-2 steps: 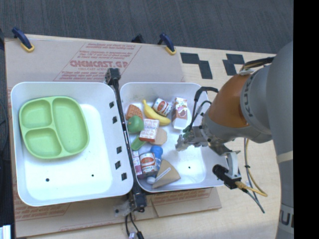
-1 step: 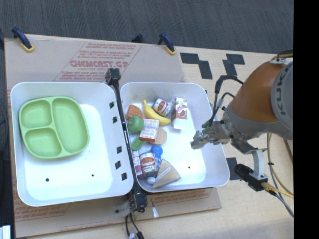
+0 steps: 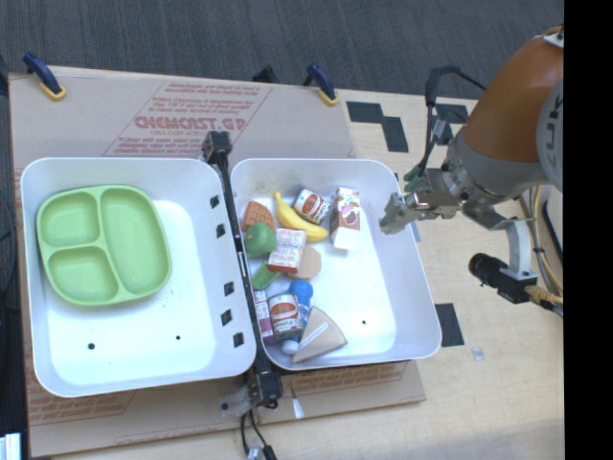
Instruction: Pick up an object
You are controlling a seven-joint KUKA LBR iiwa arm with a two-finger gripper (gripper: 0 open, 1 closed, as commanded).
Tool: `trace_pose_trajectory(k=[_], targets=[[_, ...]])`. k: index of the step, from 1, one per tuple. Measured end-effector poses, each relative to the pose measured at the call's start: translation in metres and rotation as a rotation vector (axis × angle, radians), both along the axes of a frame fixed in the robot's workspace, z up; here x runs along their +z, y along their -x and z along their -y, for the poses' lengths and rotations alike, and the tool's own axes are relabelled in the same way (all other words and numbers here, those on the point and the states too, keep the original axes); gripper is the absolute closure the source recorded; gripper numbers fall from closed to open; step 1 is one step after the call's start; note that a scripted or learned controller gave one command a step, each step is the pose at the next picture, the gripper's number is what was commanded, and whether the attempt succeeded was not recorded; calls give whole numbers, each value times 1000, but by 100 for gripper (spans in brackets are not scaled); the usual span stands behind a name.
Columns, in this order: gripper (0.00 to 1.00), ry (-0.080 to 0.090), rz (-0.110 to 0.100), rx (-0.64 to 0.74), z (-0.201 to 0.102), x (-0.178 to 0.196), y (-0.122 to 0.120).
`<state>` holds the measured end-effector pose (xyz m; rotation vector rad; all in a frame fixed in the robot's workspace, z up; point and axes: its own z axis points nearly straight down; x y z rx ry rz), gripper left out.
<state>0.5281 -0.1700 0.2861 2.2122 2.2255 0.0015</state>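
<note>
Right of centre: gripper over the right bin's right rim; whether the fingers are open or closed cannot be told, nothing seen between them.
Toy food pile: left half of right bin; banana, small cans, cartons, green pieces.
Left bin: green divided plate, upper left.

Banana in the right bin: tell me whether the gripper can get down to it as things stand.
Probably yes. The banana lies on top of the pile, uncovered from above, and the gripper hangs at the bin's right rim with bare floor between.
</note>
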Motion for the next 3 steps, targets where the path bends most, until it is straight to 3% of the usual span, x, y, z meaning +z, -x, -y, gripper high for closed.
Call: trace_pose_trajectory(k=[1, 2, 3], targets=[[100, -2, -8, -1, 41, -93, -27], [100, -2, -5, -2, 41, -61, 36], [100, 0, -1, -2, 42, -28, 51]])
